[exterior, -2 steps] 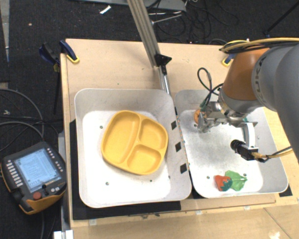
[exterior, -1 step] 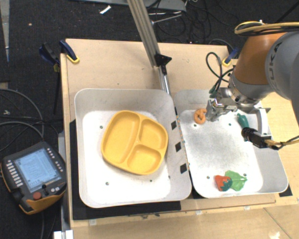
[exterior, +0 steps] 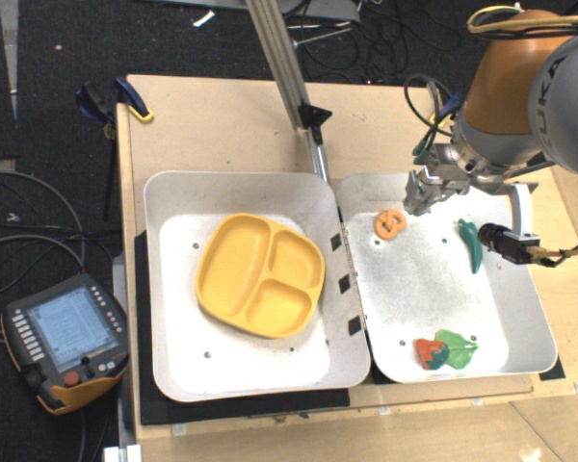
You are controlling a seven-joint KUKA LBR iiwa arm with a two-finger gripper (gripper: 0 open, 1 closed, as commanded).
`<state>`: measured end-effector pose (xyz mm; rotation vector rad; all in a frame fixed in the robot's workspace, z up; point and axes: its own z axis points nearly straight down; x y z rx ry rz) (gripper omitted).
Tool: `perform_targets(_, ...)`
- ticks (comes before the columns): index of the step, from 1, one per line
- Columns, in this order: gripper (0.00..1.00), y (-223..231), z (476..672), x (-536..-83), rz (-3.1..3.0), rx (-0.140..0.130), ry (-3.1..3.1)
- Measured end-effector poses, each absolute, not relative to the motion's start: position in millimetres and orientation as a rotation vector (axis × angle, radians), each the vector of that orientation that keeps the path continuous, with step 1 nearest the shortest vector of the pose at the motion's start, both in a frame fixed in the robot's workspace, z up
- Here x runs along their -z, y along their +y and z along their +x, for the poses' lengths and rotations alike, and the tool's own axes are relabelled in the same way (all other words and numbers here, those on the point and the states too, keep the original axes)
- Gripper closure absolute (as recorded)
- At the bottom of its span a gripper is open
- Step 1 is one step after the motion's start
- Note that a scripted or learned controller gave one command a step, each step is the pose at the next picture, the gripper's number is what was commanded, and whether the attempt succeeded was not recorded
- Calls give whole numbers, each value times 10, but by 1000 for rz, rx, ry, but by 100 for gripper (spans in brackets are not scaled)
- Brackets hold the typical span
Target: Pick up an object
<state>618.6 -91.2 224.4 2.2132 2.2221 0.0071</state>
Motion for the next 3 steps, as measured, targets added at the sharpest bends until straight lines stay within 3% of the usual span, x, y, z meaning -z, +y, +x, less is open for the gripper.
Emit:
perform_targets(1, 100, -875, 6233, -2879, 2212, -8, 2221)
perform_targets(3, 100, 24, 5633, -2646, 2216, 1, 2232)
